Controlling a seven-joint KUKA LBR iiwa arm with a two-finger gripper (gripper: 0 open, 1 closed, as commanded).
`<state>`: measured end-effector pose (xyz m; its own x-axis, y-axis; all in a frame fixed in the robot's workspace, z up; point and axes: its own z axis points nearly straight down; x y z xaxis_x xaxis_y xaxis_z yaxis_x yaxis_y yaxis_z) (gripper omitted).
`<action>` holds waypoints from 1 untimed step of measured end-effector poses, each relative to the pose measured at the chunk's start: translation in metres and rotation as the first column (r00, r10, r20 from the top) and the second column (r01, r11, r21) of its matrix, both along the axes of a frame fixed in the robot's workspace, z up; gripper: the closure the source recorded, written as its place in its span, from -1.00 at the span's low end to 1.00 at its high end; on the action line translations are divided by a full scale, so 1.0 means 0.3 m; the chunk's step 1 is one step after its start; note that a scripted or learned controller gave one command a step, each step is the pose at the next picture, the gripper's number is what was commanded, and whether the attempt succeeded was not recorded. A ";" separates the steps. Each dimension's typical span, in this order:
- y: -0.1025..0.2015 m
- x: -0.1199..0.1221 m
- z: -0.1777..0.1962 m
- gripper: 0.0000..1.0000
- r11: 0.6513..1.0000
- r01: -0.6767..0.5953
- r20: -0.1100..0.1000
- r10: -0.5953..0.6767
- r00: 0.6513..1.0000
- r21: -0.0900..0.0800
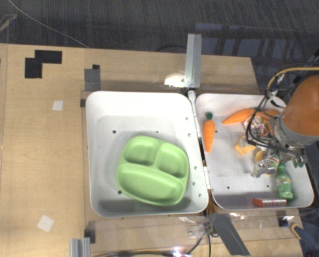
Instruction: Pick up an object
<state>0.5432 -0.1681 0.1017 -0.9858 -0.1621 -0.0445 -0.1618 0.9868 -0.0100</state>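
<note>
Small red-capped tube (269, 202), green plastic bottle (283, 182): light, rigid, slippery; grip the bottle's body. Hand (266, 162) above; grip state indiscernible.

Lighting the bench evenly and fairly brightly, seemingly from overhead. Casting only soft, faint shadows: a grey one inside the left bin (95, 159) at the green divided plate's (153, 169) six o'clock edge. Glaring palely on a metal bracket (176, 80) at twelve o'clock. Blurring slightly around the wrist clutter at three o'clock; dimming toward the dark carpet (121, 9) up top.
</note>
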 end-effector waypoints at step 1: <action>0.201 0.109 -0.002 -1.00 0.948 -0.317 -0.006 0.317 0.948 -0.016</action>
